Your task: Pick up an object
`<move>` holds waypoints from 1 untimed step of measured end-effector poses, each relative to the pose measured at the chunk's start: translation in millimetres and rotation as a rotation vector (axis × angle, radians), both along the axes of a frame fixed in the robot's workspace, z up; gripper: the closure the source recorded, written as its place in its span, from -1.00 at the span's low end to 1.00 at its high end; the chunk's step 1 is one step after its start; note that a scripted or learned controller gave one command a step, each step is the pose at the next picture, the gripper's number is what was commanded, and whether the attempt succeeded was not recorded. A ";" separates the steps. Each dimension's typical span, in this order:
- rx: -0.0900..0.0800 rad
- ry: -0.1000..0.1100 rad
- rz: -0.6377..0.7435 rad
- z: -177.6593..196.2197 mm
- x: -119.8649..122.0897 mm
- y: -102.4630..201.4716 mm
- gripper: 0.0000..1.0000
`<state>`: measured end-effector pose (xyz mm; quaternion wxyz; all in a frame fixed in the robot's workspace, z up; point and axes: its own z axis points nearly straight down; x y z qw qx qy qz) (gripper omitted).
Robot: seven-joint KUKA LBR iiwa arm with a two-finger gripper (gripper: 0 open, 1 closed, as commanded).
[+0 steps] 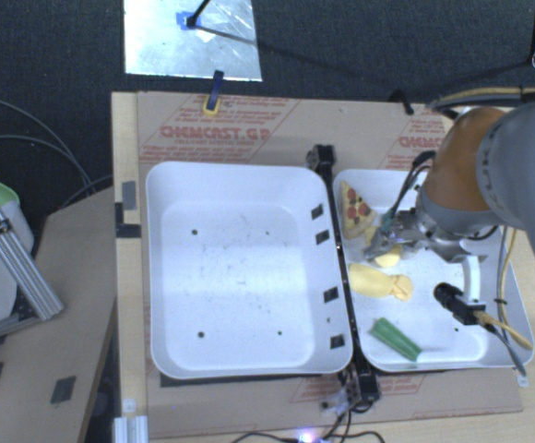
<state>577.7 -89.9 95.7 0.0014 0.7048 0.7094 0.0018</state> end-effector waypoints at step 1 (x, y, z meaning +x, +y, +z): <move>0.005 -0.005 0.008 94.2 -15.2 100.6 1.00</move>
